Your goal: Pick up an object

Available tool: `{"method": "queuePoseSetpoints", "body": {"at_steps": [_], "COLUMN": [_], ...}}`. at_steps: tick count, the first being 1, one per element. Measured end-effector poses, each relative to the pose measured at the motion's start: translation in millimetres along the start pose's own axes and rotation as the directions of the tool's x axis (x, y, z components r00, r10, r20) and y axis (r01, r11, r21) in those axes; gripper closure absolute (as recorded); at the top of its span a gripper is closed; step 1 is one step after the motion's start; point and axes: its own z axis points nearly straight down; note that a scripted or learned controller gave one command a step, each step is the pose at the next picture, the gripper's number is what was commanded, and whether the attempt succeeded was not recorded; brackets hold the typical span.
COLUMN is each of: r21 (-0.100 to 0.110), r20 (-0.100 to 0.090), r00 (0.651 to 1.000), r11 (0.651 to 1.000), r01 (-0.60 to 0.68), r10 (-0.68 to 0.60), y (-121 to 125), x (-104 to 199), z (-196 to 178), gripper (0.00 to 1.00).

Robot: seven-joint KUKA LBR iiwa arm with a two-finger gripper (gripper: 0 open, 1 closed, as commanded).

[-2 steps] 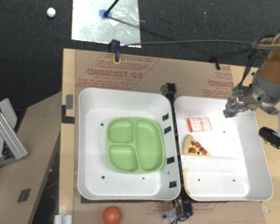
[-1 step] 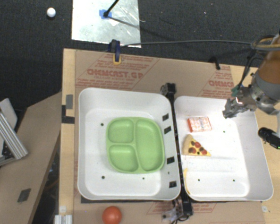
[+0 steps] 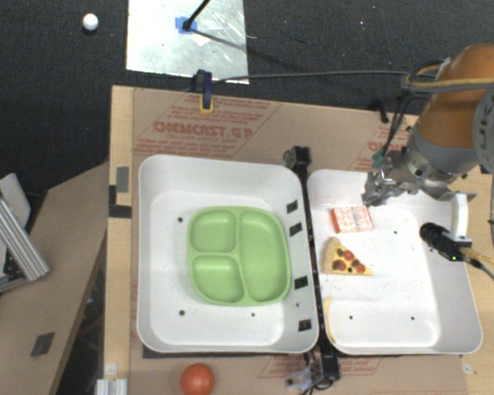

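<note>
Red-patterned packet point(image 3: 351, 218) lies flat just below my gripper point(image 3: 378, 190); I cannot tell its state, and fingertips may skid off.

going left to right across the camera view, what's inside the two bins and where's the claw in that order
green divided tray in the left bin → pizza slice toy in the right bin; the red-and-white packet sits above it at about the same spot across, then the claw.
</note>
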Motion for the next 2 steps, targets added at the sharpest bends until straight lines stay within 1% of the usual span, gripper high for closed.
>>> {"method": "queuePoseSetpoints", "body": {"at_steps": [1,2], "r21": [0.0,0.0], "r20": [0.0,-0.001], "r00": [1.0,1.0], "r11": [1.0,1.0], "r01": [-0.001,0.002], "r10": [0.001,-0.002], "y": [0.1,3.2], "x": [54.1,119.0], "z": [7.2,2.0], "gripper": [1.0,1.0]}}
